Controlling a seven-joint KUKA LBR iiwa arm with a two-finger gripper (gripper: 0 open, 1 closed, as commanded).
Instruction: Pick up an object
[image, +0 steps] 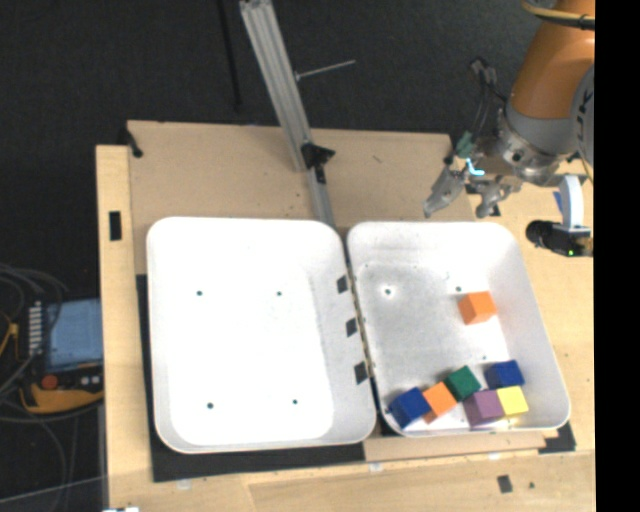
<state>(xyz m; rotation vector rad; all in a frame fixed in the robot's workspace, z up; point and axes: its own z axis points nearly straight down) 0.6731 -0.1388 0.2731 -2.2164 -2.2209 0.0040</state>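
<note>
Two white bins sit side by side on the bench, and with the gripper (462, 196) hanging fingers apart and empty above the right bin's (430, 243) far edge, the lone orange cube (477, 306) near its right wall looks light, rigid and best pinched across opposite flat faces.

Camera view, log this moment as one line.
gripper: open, above right bin's far rim | holding: nothing | lone orange block: untouched in right bin

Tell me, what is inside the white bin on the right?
The right bin holds small blocks: one orange block alone, and a cluster near the front edge: blue, orange, green, purple, yellow, blue. Anything beneath them is hidden.
</note>
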